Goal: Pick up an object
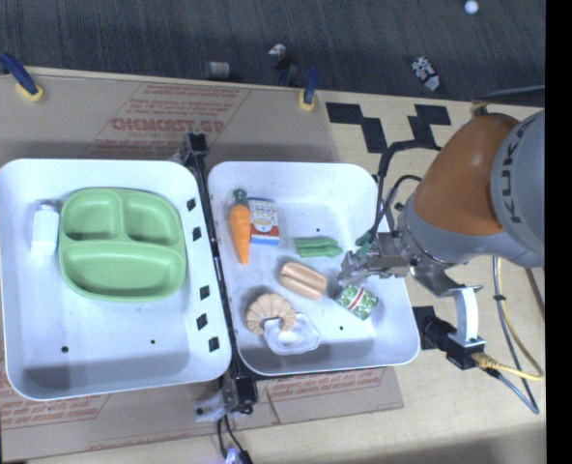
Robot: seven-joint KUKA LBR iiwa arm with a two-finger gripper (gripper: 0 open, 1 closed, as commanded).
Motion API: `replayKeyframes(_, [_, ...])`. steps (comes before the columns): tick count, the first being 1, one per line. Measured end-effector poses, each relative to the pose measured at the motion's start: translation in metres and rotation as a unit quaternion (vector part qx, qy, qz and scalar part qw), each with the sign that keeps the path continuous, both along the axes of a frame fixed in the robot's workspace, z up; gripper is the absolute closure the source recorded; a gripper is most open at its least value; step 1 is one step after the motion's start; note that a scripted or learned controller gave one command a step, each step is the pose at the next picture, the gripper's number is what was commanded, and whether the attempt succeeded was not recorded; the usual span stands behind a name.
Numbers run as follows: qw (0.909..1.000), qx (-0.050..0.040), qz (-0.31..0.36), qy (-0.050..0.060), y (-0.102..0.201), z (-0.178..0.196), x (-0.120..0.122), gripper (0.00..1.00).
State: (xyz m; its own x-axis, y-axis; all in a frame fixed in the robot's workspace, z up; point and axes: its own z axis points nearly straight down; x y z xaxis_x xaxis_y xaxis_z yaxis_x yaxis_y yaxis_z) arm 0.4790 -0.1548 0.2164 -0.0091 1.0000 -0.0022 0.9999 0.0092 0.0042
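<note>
The grey arm's hand (360, 271) hovers low over the right white bin (310, 177), near its right wall; I cannot tell how its grip is set. Just beneath it lies a small green-and-white packet (357, 301), beside a tan hot-dog toy (301, 279). The packet looks light and a bit slick, likely crushable, best pinched across its short sides

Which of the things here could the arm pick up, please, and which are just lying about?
Job: gripper; can; hot dog; croissant; carrot; carton; green pod; clear cup.

Lying about: green tray; clamps; cardboard; cable.
</note>
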Motion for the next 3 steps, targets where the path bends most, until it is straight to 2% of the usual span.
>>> replayKeyframes(1, [1.0000, 0.0010, -0.003, 0.002, -0.020, 0.035, -0.002, 1.00])
replayKeyframes(2, [1.0000, 0.0011, -0.003, 0.002, -0.056, 0.045, 0.018, 1.00])
replayKeyframes(3, [1.0000, 0.0012, -0.002, 0.003, -0.030, 0.012, -0.003, 1.00])
